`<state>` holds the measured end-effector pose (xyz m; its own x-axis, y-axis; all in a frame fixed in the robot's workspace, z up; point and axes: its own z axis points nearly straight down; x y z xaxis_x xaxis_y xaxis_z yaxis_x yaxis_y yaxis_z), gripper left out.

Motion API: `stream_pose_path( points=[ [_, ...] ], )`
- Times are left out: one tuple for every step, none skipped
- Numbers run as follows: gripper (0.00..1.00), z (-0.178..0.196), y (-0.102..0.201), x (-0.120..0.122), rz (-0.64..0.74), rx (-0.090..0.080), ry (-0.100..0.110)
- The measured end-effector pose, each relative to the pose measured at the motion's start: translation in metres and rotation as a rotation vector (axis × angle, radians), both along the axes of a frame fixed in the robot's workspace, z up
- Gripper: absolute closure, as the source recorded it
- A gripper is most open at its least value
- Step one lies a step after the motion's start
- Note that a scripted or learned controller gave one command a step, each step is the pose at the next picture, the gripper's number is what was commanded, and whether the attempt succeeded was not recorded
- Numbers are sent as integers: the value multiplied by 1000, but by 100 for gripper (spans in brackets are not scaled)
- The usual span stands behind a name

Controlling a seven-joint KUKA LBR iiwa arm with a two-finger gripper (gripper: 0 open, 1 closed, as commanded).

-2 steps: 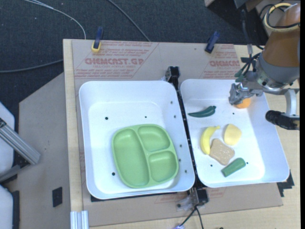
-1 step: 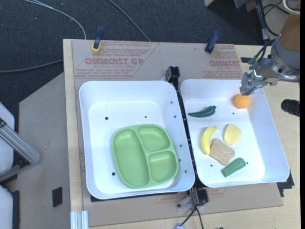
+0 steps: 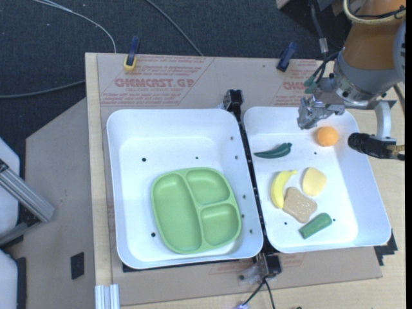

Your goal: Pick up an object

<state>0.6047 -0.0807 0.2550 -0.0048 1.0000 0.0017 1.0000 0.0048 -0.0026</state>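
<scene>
Camera view looks down on a counter [image 3: 103, 172] carrying two white bins. Left bin [image 3: 122, 134] holds a green divided plate [image 3: 195, 208]. Right bin [image 3: 360, 192] holds a banana [image 3: 279, 187], yellow block [image 3: 313, 181], tan cracker [image 3: 300, 205], green block [image 3: 315, 225], green pepper [image 3: 274, 150] and orange ball [image 3: 327, 136]. The jaws [image 3: 313, 116] hover near the ball, holding nothing; whether they are parted cannot be told. An off-centre descent would likely roll the ball away.
</scene>
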Motion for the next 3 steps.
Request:
stream_pose_path(
  points=[
    [100, -19, 51, 7, -1, 0, 2],
    [100, -13, 107, 12, 1, -1, -5],
    [100, -14, 157, 15, 0, -1, -6]
  ],
)
